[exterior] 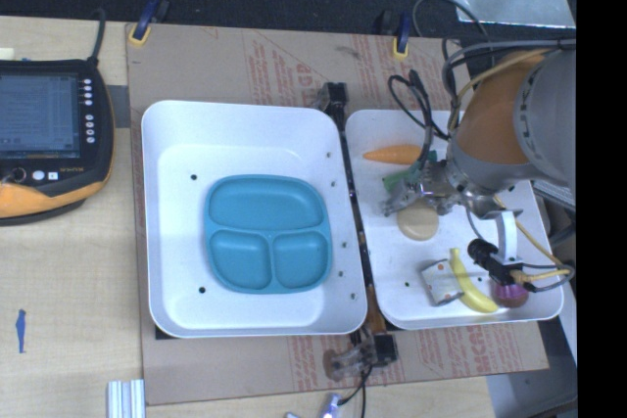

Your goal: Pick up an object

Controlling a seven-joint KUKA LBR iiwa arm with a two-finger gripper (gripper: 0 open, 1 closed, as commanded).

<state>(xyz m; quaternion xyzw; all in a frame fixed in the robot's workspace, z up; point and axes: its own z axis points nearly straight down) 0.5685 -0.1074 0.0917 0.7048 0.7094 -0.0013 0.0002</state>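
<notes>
Objects for the pick all lay in the right bin (392, 313) when you looked: an orange carrot (392, 154) near its far edge, a pale round piece (419, 225) in the middle, a yellow banana (471, 289) toward the near edge with a small grey block (441, 281) just beside it and a purple item (510, 294) at its other end. The gripper (419, 188) hung low over that bin, between the carrot and the pale piece, on the grey arm with its orange band (495, 127). You could see nothing lifted, so the pick looked not yet done; closing on something and raising it were left. Whether the jaws were spread or pressed together you could not tell, because the wrist and a tangle of cables (431, 113) covered them from above. A green scrap beside the gripper was too small to name. The left bin (157, 210) held a blue divided tray (266, 232), well apart from the gripper, and a pendant (49, 137) sat on the worktop (69, 308).
</notes>
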